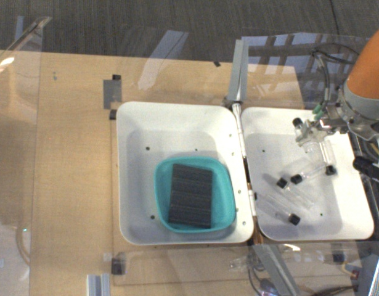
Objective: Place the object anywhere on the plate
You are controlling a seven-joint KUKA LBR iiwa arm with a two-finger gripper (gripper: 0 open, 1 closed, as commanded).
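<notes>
Dark ribbed rectangular block (191, 196) already lay flat inside teal square plastic plate (224, 176); gripper (318, 142) right of plate, finger state indiscernible; best retreat straight up.

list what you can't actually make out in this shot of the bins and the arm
- End effector, camera view: its clear fingers blend into the white right bin, so open or shut is unreadable.
- Arm: cut off by the right edge.
- Dark ribbed object on the teal plate: too coarse to identify.
- Small black pieces: too small to identify.
</notes>
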